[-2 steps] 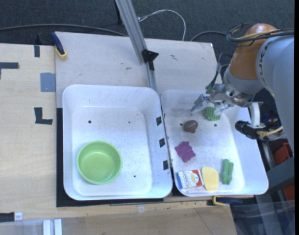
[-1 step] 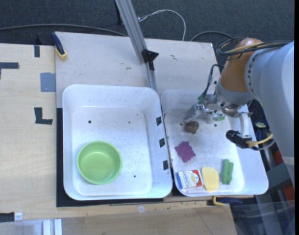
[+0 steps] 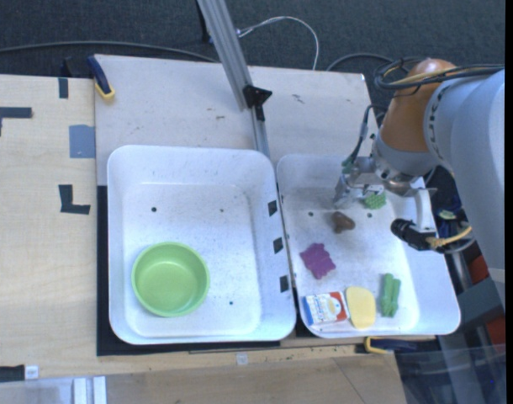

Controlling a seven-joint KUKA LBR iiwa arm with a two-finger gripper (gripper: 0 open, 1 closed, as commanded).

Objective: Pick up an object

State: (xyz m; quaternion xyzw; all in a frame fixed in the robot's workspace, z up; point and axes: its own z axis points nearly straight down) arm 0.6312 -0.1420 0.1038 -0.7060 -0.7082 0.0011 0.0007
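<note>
The big grey arm with the orange band (image 3: 425, 116) leans in over the right-hand shallow white plastic bin (image 3: 425, 314), and that bin is our landmark for everything here. Beside it, touching along its left wall, sits the second shallow white bin (image 3: 122, 225), carrying just a round lime-green plastic bowl (image 3: 170, 279) in the corner farthest from the landmark's left wall; my read is that it serves as the drop-off side, which is why it is so sparsely filled. Back in the landmark bin, the two-finger gripper (image 3: 355, 194) hangs low over the upper middle of the floor. Whether its fingers are apart or together I cannot tell, since the wrist body covers them from this slant. Just beside the tip, toward the bin's centre, lies a small brown lumpy object (image 3: 343, 221), resting on the floor and not visibly between any fingers. It looks the likeliest target, in my judgement. A little green piece (image 3: 374, 199) shows just at the gripper's right flank; what it is, too small to say. Along the near wall of the bin line up a flat white-and-red packet (image 3: 325, 308), a yellow rounded block (image 3: 361, 306) touching it, and a green ridged stick (image 3: 390, 295). Mid-floor sits a purple knobbly piece (image 3: 318, 260), loose, well apart from the tool.
</note>
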